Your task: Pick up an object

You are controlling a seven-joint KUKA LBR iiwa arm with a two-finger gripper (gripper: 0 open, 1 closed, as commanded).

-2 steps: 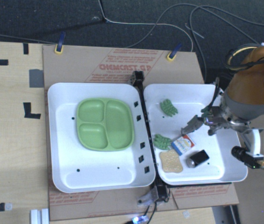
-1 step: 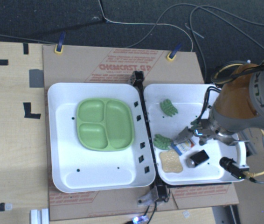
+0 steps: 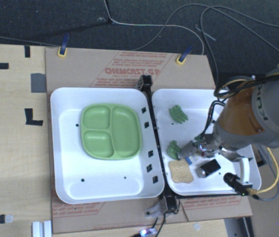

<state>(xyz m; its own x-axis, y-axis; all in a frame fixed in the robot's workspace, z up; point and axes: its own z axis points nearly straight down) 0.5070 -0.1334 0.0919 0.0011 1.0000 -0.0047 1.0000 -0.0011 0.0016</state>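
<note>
- Camera view from above puts the hand [image 3: 189,153] low in the right shallow white bin [image 3: 191,94], at the end of the grey arm [image 3: 258,115]; whether it is clenched or released cannot be told.
- A small dark green leafy piece [image 3: 173,148] lies just beside the hand, toward the bin divider.
- A tan rough-surfaced slab [image 3: 180,172] lies near the hand, by the front rim.
- A second green leafy piece [image 3: 178,113] sits apart, toward the back.
- The left white bin [image 3: 60,132] holds a light green divided plastic plate [image 3: 111,131].
- Both bins rest on a printed cardboard sheet [image 3: 129,65] clamped to the pale wooden counter [image 3: 11,132].
- Dark cloth [image 3: 41,9] with loose cables lies beyond.
</note>
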